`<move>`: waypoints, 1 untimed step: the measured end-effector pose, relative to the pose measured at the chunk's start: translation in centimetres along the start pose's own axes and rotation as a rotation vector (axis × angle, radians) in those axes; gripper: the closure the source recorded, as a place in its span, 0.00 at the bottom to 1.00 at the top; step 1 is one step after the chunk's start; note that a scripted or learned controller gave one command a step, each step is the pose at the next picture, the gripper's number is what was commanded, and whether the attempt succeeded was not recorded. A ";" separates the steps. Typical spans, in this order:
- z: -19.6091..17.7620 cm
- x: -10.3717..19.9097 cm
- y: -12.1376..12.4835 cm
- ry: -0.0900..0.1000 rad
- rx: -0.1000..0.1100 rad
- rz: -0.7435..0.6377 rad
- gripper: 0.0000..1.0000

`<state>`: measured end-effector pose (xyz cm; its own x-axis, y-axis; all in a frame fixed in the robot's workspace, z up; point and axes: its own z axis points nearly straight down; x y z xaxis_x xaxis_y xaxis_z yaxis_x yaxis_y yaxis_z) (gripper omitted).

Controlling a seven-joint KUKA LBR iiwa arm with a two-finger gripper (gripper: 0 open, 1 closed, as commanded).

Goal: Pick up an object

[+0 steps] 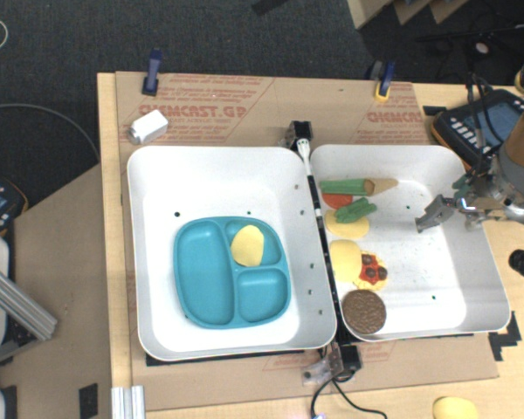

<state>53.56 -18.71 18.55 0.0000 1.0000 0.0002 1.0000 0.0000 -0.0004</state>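
**Q:** What is laid out on the bench?

**A:** Two shallow white bins are seen from above, set side by side on a cardboard sheet. In the left bin (148,234) a teal divided tray (211,282) is placed, and a yellow lemon-shaped piece (248,245) is held in its upper right compartment. The toy food is gathered along the left wall of the right bin (472,304).

**Q:** Which pieces are found there?

**A:** At the top, a green stick with a tan tip (358,186) is laid sideways. Just below it a red piece (335,201) and a green pod (356,209) are seen, touching or overlapping. Under these a flat yellow slice (348,227) is placed, then a pale yellow oval (344,258) with a small red and black item (372,271) against its right side. A round brown disc (364,311) is set in the lower left corner.

**Q:** Where is the gripper, and what is held?

**A:** The gripper (430,216) is reached in from the right and is positioned over the bare middle of the right bin, well apart from the food. Its dark fingers are pointed left and downward. Nothing is seen between them. How far they are spread cannot be told from this angle.

**Q:** Is anything else noted on the cardboard?

**A:** A small white block (148,127) is lying near the left bin's upper left corner.
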 end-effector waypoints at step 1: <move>7.9 8.7 -4.4 0.007 0.012 -0.006 0.00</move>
<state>49.11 -9.97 10.63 -0.0060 1.0000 0.0076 0.9999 0.0061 -0.0122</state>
